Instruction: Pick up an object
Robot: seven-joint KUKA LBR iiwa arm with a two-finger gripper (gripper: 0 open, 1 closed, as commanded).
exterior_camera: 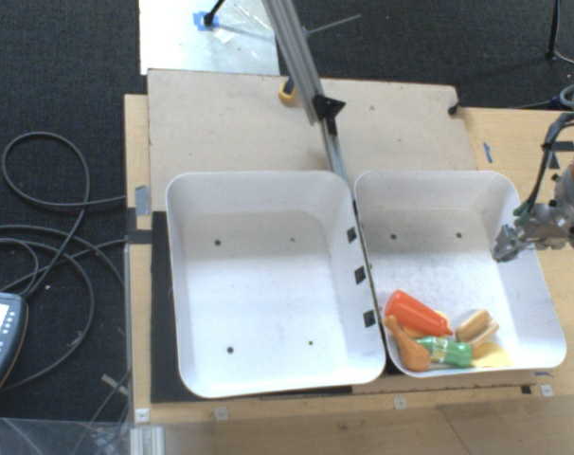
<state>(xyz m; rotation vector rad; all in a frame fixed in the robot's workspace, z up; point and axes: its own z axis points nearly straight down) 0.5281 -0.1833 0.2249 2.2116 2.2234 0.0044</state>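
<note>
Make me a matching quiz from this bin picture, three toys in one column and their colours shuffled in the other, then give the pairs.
Things:
1. carrot-shaped toy
2. drumstick-shaped toy
3. bottle-shaped toy

Colours:
A. green
B. bright orange-red
C. brownish orange

Pairs: 1-B, 2-C, 3-A. All three lie in the near corner of the right bin.
</note>
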